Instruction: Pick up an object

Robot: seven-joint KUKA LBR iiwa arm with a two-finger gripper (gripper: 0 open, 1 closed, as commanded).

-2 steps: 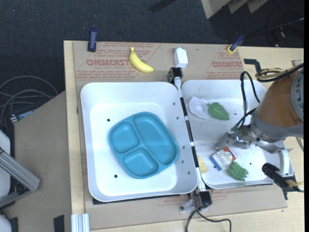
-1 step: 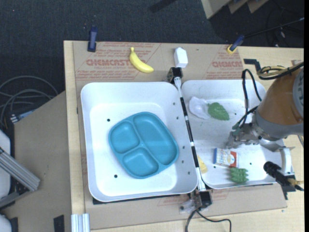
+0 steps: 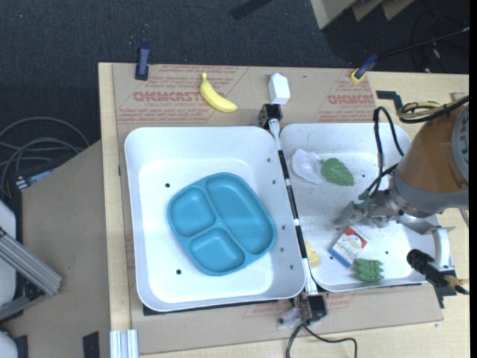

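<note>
The claw (image 3: 356,213), its finger state impossible to tell, hung low in the right bin (image 3: 387,136) holding nothing visible, with the small carton (image 3: 347,246) just below it unpicked.

Even, fairly bright overhead light is falling across the bench, and the two white bins (image 3: 141,200) are reading almost blown out, with little surface detail showing on their floors. Soft, short shadows are lying under the blue tray (image 3: 220,222) at centre left. The dark carpet along the top of the frame is staying dim and grainy. Fine detail is looking slightly soft throughout, and the arm (image 3: 440,162) at the right edge is appearing a little blurred.
</note>
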